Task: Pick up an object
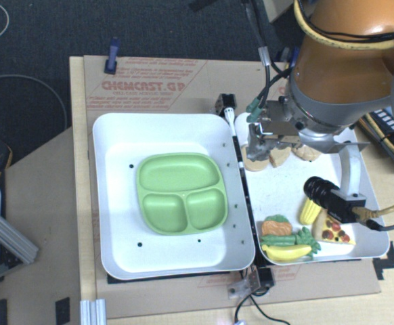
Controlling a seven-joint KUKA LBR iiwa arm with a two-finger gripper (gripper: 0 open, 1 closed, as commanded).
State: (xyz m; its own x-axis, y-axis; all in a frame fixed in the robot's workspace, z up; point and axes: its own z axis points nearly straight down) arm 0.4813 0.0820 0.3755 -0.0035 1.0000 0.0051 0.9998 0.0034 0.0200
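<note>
**Downward into the right bin's far-left corner**

Steeply bent, the arm (349, 53) comes in from the right, its glossy orange band on top and the smooth grey wrist below it. The gripper (256, 149) points down over the far-left corner of the right bin (278, 193), close to the wall between the two bins. Whether it is spread or pressed together cannot be told, and nothing is seen held in it.

Two tan, rounded lumps (279, 156) lie just beside it. Along the near edge of the same bin sit a bumpy yellow corn cob (310, 210), a flat pizza slice (337, 233), a curved banana (288, 252) and an orange piece (277, 227).

The left bin (116, 181) holds a smooth, matte green plate (181, 193) with three compartments.
</note>
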